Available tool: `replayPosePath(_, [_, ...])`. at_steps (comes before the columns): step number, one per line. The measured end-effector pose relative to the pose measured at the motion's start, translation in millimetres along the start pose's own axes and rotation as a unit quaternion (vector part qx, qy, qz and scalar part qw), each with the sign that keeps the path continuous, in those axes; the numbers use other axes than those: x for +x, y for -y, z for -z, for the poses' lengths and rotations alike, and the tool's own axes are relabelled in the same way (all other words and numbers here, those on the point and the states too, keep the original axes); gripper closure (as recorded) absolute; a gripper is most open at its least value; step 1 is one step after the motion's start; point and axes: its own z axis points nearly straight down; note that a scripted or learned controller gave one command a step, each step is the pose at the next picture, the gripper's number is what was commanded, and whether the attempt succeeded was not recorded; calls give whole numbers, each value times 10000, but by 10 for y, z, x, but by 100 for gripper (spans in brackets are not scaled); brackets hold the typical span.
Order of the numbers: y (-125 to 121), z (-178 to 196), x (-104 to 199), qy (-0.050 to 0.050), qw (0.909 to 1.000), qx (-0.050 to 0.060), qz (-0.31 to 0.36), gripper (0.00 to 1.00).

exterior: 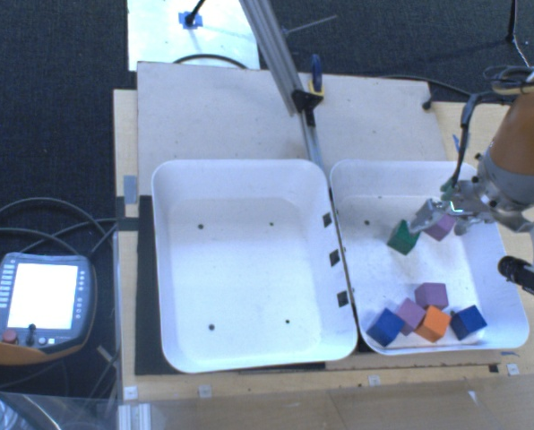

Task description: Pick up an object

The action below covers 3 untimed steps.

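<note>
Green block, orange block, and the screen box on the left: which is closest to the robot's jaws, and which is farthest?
Measured from the gripper in the camera view:
1. Green block, right beside the gripper in the right bin, toward the left bin.
2. Orange block, in the cluster at the right bin's near edge.
3. Screen box, off the bench, beyond the left bin.

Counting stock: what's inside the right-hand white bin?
Right white bin: green block, three purple blocks, two blue, one orange. The pincer covers part.
</note>
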Motion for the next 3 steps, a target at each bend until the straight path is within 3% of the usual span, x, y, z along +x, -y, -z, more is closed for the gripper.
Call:
replayPosePath(1, [-10,24,-1,5,10000,-22,-4,0])
replayPosePath(3, [-86,-1043,46,4,10000,1,-9,0])
